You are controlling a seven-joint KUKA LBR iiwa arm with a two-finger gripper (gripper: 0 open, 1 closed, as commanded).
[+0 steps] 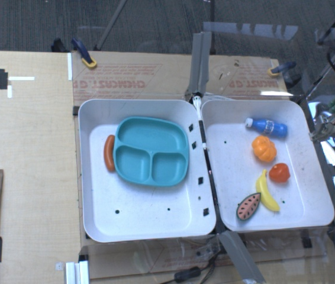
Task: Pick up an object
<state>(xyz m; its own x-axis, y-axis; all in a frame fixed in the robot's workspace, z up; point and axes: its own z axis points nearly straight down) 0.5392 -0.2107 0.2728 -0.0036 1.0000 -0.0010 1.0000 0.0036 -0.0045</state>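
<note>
The small orange pumpkin-like toy sits in the right white bin, between a blue plastic bottle and a red tomato-like toy. I judge a straight descent over its rounded, ribbed body best, avoiding the smooth yellow banana. The hand's state cannot be told.

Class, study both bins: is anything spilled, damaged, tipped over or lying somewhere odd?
Little stands out. The hot dog lies on the left bin floor against the teal tray rim, not in a compartment. The blue bottle lies on its side. No spill or damage.
</note>
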